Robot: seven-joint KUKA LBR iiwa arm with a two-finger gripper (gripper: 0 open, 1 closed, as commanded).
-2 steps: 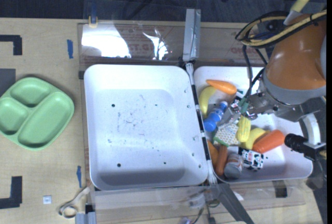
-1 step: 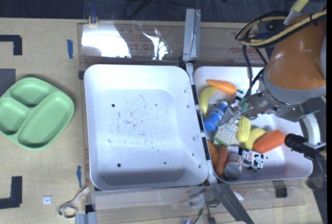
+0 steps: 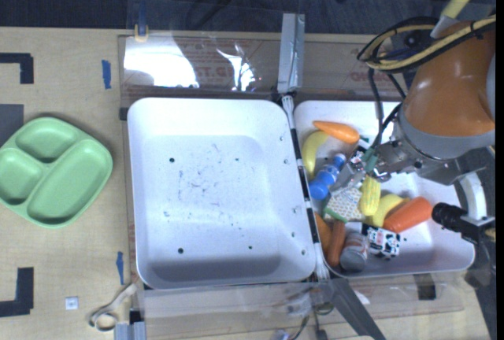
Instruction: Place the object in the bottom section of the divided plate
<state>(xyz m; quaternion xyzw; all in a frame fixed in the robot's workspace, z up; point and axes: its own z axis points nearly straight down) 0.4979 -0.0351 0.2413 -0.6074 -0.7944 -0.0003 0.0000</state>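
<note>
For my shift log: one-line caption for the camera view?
Gripper over toy food in the right bin; green divided plate sits far left on the bench.

The green divided plate [image 3: 53, 171] lies flat on the bench, left of both bins.

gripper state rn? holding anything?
Gripper: low over the toy pile in the right bin, near the corn cob. Open or shut cannot be told, and no object is visibly between its fingers.

The wooden counter [image 3: 71, 63] bears a green divided plate [image 3: 53, 171] at left and two white bins [image 3: 213, 189] side by side.
</note>
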